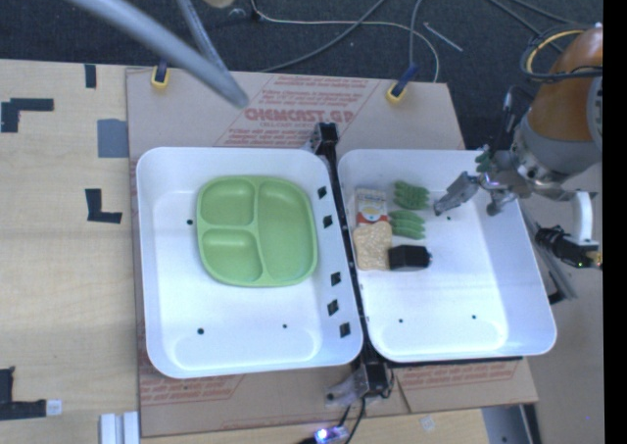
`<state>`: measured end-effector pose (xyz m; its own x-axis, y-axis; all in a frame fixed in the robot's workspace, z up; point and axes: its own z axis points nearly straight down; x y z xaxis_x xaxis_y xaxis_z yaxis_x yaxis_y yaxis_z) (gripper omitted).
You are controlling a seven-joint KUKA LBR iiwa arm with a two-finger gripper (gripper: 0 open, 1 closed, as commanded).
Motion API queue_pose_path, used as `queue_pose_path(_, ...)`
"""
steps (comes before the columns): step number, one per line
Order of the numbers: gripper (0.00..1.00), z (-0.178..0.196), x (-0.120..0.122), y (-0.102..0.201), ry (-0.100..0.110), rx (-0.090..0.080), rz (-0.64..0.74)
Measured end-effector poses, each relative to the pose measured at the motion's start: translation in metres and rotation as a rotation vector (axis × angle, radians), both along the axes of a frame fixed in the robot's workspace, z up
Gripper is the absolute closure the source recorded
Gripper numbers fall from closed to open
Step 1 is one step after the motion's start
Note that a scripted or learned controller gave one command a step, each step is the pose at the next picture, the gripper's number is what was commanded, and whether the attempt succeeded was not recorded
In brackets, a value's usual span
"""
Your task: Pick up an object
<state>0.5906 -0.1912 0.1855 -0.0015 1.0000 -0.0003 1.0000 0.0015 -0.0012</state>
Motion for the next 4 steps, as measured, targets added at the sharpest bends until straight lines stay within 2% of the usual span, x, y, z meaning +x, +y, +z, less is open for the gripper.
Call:
queue_pose_path(2, 0.00, -0.100, 0.000, 0.008, 0.001, -0.002, 0.001)
queue_pose_path(3, 1.00, -0.086, 0.001, 0.009, -0.001, -0.001, 0.002)
queue_pose_path(4, 1.00, -0.027, 0.010, 0.013, -0.006, -0.001, 0.001)
